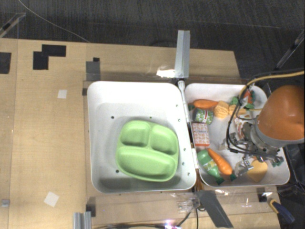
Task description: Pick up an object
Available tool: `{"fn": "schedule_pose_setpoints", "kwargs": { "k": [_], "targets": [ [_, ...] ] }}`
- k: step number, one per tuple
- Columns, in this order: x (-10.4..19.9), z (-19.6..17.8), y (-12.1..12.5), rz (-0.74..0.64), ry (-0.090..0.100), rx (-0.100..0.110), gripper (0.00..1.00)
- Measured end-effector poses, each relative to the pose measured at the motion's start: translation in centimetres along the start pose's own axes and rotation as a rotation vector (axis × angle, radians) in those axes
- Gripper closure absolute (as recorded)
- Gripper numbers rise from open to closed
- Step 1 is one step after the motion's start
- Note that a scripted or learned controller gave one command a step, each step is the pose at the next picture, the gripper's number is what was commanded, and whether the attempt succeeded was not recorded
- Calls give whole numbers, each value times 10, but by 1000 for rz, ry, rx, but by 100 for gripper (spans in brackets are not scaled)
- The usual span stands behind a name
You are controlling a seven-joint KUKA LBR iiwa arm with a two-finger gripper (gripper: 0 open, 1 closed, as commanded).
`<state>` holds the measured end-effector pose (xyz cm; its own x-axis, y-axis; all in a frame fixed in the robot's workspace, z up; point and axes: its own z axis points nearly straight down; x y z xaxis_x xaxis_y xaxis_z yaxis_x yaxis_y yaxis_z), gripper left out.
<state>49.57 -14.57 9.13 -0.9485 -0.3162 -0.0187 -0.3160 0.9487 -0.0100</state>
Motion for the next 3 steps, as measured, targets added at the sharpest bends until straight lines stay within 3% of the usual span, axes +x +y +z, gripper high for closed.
{"fn": "schedule_pose_setpoints", "kwargs": {
  "k": [1, 2, 3],
  "targets": [
    [-2, 0, -8, 15, 3, -4, 0],
    [-2, 1, -24, 144, 4, -4, 0],
    [-3, 0, -1, 108, -1, 3, 0]
  ]
}}
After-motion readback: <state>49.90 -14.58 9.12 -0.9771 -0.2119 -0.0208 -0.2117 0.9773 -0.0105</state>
